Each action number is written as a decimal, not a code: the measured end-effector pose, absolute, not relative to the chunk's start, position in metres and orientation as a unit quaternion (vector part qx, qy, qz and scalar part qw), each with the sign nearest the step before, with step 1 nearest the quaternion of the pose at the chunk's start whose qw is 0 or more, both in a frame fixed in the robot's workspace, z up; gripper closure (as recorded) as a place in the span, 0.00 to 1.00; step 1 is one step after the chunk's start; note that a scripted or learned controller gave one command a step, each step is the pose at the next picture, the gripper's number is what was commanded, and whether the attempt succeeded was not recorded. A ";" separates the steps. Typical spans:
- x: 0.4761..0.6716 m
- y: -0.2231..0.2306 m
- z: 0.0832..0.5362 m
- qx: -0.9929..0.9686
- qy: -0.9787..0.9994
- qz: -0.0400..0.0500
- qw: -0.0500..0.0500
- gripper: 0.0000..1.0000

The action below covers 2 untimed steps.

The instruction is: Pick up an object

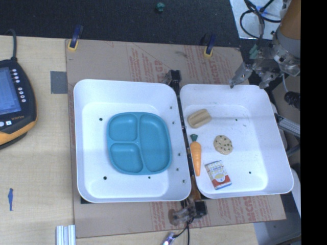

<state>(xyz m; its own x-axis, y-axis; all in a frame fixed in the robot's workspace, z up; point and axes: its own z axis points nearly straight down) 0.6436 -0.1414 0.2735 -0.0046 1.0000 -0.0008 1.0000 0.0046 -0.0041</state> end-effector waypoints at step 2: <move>0.538 -0.136 0.090 -0.705 -0.709 0.002 0.002 0.00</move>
<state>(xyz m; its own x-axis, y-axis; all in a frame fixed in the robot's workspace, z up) 0.5378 -0.1357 0.0905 -0.0052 1.0000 -0.0004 1.0000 0.0052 -0.0065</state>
